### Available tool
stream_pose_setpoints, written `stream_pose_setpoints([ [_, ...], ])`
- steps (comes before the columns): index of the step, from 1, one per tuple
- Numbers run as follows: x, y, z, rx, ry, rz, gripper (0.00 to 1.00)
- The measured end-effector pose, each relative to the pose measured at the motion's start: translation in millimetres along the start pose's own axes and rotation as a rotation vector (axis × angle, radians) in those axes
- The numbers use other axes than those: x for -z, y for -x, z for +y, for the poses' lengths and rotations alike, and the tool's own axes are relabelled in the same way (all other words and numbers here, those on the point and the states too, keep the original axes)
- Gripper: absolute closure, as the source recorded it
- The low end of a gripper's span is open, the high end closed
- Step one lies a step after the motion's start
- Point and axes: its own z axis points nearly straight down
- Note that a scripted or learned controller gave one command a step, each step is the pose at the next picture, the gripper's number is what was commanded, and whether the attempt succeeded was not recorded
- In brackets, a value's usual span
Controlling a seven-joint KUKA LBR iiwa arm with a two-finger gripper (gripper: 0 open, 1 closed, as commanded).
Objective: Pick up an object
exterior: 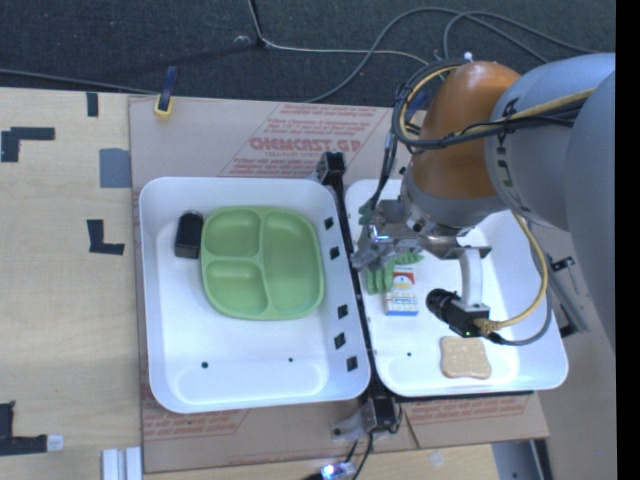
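My gripper (378, 253) hangs low over the left part of the right bin (520, 373), under the orange wrist band. Right below it lies a green object (379, 279), partly hidden by the gripper. A small white and blue box (402, 293) lies just right of the green object. A tan toast-shaped piece (465, 358) rests near the bin's front edge. In the left bin (170, 368) sits a green divided plate (263, 262) with a small black block (188, 235) at its left side.
A black divider (345, 268) runs between the two bins. A black cable fitting (455, 313) with a yellow cable hangs from the arm above the right bin. The arm's big grey body covers the right bin's far right.
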Motion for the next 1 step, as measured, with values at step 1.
stream_pose_setpoints([
  [1,-7.5,-58.7,-8.7,0.001,0.001,0.0,1.0],
])
